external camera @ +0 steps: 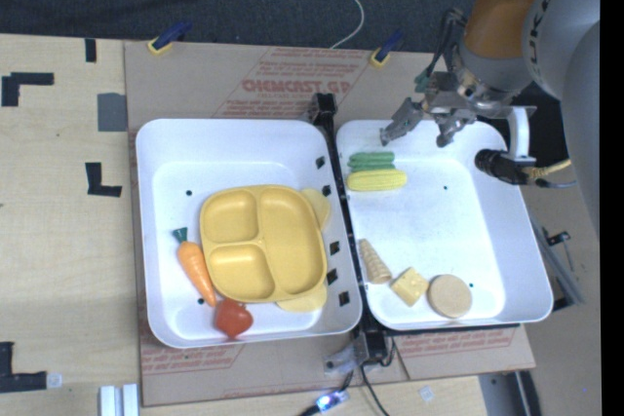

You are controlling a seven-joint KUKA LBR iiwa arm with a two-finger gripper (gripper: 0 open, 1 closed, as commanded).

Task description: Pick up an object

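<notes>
Gripper (425, 128) poised over right bin (507, 239) at its far edge, fingers spread apart, nothing between them. Corn cob (376, 179) just below and left, beside a green piece (371, 160), possibly touching it. Carrot (197, 272) and tomato (232, 318) alongside yellow divided plate (263, 242) in left bin (161, 209).

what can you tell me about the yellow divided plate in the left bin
The yellow divided plate looks like smooth moulded plastic, rounded-square, with three compartments: two smaller at the top, one wide below. It lies flat, face up, slightly rotated, in the middle of the left bin. A pale yellow piece pokes out from under its right side, and the carrot lies along its lower-left edge.
</notes>
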